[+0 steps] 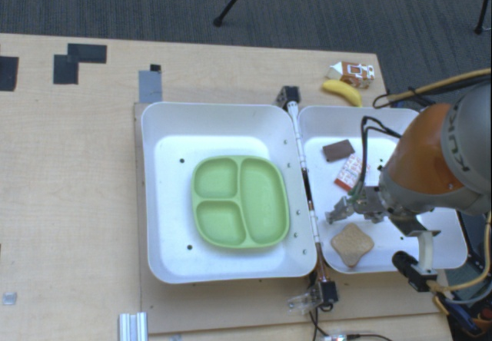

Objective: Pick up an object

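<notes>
Grey arm with orange band reaches into the right bin [461,251]. Pincer [346,209] sits low in that bin, roughly mid-bin toward its left wall. Can't tell from this angle if the fingers are apart or together; nothing visibly between them.

Nearest candidate: tan bread-like slice [352,244], just below the pincer in view, toward the bin's near edge. Roughly round, no clear long axis, lying flat. My read: coming move turns on a short shift toward the near edge, then descent.

Other items in the right bin: one red-and-white packet [350,171] just above the pincer, long axis slanted; one dark brown block [338,150] further up toward the far wall. Count: three objects in the right bin.

Left bin [165,178] holds one green divided plate [240,202], three compartments. Beyond the right bin's far edge, on the table [69,201]: one banana [341,91], one small carton [353,71].
</notes>
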Robot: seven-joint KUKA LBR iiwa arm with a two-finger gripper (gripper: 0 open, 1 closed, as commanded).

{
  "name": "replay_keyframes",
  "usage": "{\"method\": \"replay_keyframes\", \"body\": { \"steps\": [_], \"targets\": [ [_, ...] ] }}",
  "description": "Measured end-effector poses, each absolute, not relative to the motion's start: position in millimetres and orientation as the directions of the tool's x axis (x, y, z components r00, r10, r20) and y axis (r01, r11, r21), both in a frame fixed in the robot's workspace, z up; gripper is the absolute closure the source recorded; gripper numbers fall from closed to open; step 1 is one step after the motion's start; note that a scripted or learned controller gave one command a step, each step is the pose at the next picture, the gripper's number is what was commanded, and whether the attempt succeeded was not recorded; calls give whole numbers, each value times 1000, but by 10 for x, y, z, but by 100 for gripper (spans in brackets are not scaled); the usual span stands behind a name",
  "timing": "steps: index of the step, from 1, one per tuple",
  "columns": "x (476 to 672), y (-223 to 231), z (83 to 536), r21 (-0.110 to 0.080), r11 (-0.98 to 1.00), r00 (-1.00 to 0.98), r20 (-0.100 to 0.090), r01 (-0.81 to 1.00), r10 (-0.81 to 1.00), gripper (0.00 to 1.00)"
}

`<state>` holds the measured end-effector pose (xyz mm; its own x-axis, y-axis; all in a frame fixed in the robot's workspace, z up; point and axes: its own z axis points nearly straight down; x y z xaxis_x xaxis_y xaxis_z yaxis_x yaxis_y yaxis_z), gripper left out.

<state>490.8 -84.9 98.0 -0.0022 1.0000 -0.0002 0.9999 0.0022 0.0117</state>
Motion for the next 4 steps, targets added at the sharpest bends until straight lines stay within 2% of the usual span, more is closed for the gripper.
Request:
{"method": "replay_keyframes", "body": {
  "steps": [1,2,3,4],
  "targets": [
    [4923,-842,1085,15,4,-4,1,1000,1000,100],
    [4923,-841,1084,15,4,-4,0,1000,1000,0],
    [4938,-833,1189,18,7,-7,1,1000,1000,100],
    [4938,-833,1188,18,6,-6,1,1000,1000,0]
  ]
}}
